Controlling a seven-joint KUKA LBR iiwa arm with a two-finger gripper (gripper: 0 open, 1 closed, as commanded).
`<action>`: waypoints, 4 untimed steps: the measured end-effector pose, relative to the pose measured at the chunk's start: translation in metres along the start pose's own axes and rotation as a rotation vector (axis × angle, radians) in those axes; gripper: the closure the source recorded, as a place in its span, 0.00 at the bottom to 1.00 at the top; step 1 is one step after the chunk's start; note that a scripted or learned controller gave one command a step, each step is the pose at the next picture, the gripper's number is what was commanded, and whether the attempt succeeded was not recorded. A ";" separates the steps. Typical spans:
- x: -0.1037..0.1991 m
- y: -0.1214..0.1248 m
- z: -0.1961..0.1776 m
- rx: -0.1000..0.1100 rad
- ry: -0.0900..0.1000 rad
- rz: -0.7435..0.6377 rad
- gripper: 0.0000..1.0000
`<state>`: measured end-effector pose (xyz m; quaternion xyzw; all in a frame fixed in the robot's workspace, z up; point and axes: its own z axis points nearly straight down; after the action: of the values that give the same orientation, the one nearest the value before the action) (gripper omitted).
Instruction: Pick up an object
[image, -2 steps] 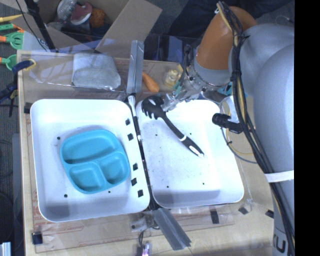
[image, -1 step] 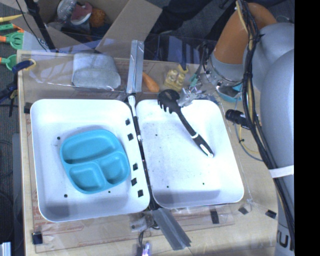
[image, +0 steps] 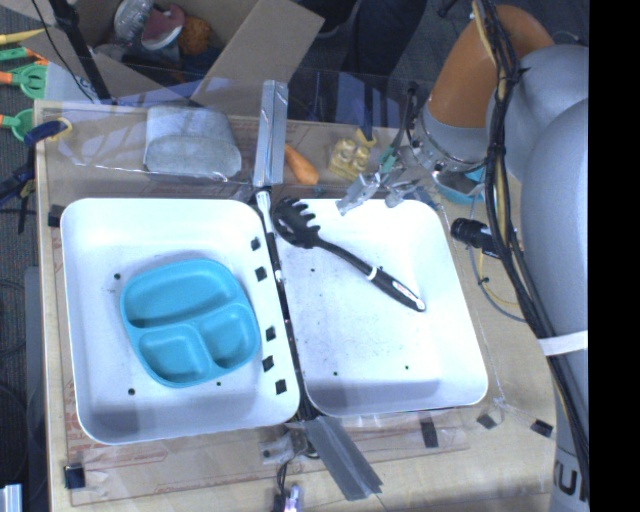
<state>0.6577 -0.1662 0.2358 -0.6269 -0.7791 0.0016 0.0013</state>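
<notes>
Hovering over the far edge of the right bin (image: 455, 370), gripper (image: 375, 192) with fingers apart, clamped on nothing | black spoon (image: 345, 255) lying slantwise on that bin's floor, head toward the divider, just below the gripper | blue sectioned plate (image: 188, 320) in the left bin (image: 90, 250)

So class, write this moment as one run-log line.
gripper: above right bin's far edge, holding nothing | black spoon: flat in right bin | blue tray: left bin | pick: not yet done
</notes>
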 end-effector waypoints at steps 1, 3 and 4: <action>-0.034 -0.024 0.147 0.000 0.002 0.050 0.00; 0.019 -0.041 0.148 0.002 0.002 0.096 0.00; 0.047 -0.010 0.142 -0.006 -0.012 0.145 0.00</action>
<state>0.6377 -0.1227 0.0936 -0.6817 -0.7316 0.0031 -0.0052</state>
